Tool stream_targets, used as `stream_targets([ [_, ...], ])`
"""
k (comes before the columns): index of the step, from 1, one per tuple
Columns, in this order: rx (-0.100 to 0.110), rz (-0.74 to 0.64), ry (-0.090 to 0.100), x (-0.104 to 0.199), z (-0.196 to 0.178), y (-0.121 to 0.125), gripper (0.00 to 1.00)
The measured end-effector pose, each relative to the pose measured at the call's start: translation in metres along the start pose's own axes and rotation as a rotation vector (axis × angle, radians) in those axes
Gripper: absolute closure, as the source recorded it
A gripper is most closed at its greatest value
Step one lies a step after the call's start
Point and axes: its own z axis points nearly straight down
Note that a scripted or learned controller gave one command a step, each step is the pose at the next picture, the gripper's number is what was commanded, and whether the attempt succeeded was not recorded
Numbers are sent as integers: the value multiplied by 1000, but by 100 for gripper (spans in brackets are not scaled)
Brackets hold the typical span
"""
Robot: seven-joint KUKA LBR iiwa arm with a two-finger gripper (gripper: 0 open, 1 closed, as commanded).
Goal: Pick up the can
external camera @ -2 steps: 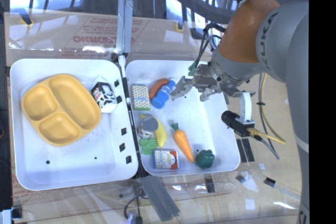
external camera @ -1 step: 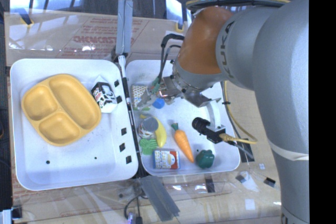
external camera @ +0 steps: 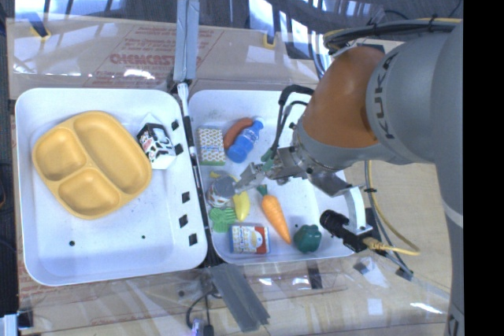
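Clearly the can lies on its side against the near edge of the right bin, label up, between a yellow-green toy and a green pepper, with a carrot just behind it. The gripper hangs over the bin's middle, well short of the can, near a grey disc-like item; whether it is released or clenched I cannot tell. Likely the arm is mid-approach. The left bin carries a yellow divided plate and a small carton.
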Motion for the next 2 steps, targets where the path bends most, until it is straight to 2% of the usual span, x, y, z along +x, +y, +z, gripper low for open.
stream_targets([
  [1, -3, -289, -2, -25, -6, 60, 0],
  [2, 2, -39, 0, 39, 0, 21, 0],
])
